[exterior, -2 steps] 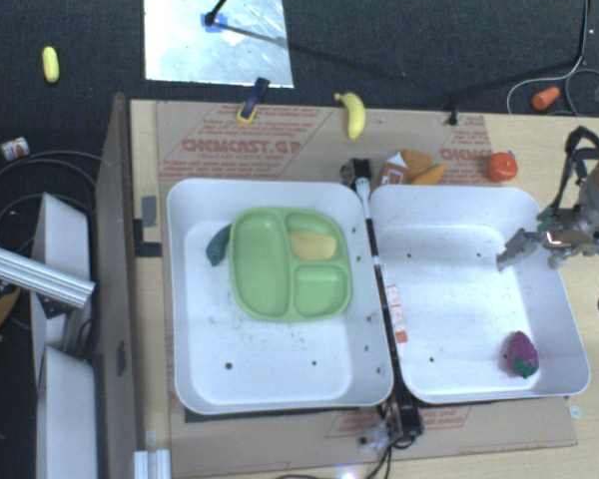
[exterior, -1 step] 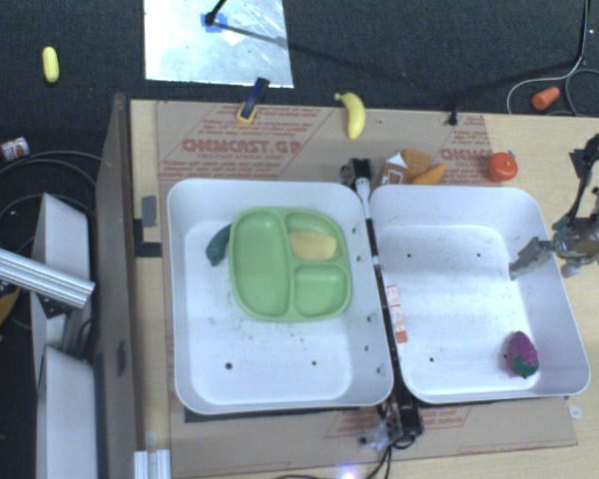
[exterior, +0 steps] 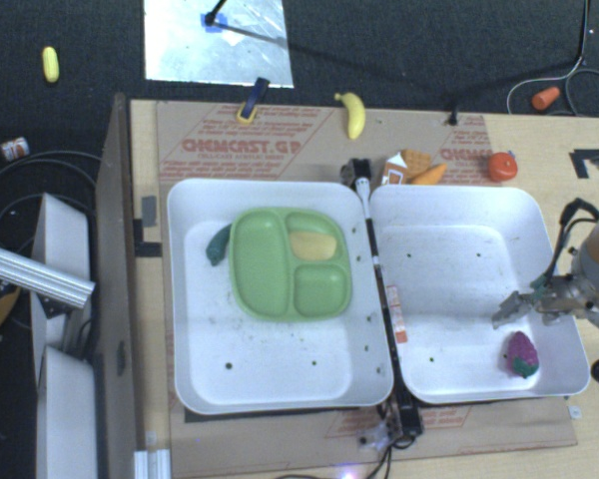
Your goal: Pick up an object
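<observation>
A purple, berry-like object with a green end (exterior: pixel 521 354) lies in the near right corner of the right bin (exterior: pixel 449 257). My gripper (exterior: pixel 532 308) hangs just above and behind it, close to the bin's right wall, with nothing seen in it. In the left bin (exterior: pixel 195 367) sits a green divided plate (exterior: pixel 280 267) with a yellow item (exterior: pixel 313 244) in its upper right compartment. A dark green item (exterior: pixel 218 244) lies beside the plate's left rim.
On the cardboard behind the bins lie a banana (exterior: pixel 353 115), an orange carrot-like piece (exterior: pixel 426 175) and a red tomato (exterior: pixel 501 167). A black divider (exterior: pixel 377 267) runs between the bins. Cables trail at the far right.
</observation>
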`<action>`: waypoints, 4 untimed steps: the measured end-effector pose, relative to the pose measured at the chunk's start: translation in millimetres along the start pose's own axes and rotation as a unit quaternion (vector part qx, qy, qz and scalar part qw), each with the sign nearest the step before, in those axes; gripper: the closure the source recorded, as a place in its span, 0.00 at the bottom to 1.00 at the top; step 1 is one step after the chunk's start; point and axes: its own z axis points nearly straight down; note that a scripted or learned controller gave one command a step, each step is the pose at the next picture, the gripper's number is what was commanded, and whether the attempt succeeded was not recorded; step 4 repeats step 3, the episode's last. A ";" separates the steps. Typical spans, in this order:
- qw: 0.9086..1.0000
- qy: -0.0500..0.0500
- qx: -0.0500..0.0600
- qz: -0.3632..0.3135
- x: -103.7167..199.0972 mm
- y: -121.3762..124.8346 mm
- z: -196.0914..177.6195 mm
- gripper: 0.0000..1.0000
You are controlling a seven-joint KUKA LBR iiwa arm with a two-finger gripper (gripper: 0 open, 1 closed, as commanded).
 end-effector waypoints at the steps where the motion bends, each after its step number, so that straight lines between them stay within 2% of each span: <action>1: 1.000 -0.004 -0.010 -0.004 1.5 50.4 -84.5 0.00; 2: 1.000 -0.002 -0.004 -0.002 0.3 49.3 -58.8 0.00; 3: 1.000 -0.001 -0.003 0.000 -0.3 11.7 -49.1 0.00; 4: 1.000 -0.001 -0.003 0.000 -0.3 11.7 -49.1 0.00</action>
